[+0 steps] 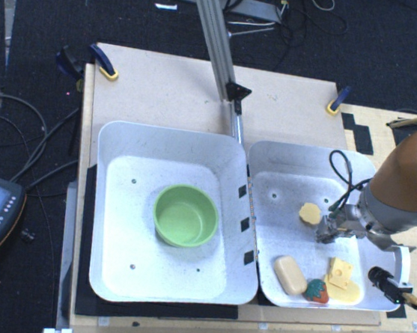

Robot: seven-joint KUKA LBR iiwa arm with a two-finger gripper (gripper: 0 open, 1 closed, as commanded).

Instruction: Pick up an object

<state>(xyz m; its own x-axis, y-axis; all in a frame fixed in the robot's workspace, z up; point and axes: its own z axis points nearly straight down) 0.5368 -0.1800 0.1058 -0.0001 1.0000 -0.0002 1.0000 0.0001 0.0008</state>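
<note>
My hand (pixel 329 231) hangs low inside the right bin (pixel 283 171), just beside a small round yellow piece (pixel 310 213); I cannot tell how it is set. Nearer the right bin's front rim lie a tan bread roll (pixel 290 275), a red and green strawberry (pixel 317 290) and a yellow cheese wedge (pixel 341 275). The back half of this bin is bare floor. The left bin (pixel 120 151) holds a green bowl (pixel 185 216) with bare floor all around it. Both bins sit on the table (pixel 165 89).

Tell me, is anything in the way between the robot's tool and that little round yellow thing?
Nothing visible is. The tool sits in the right bin, right beside the yellow piece. The bread roll, strawberry and cheese lie nearer the front edge.
</note>
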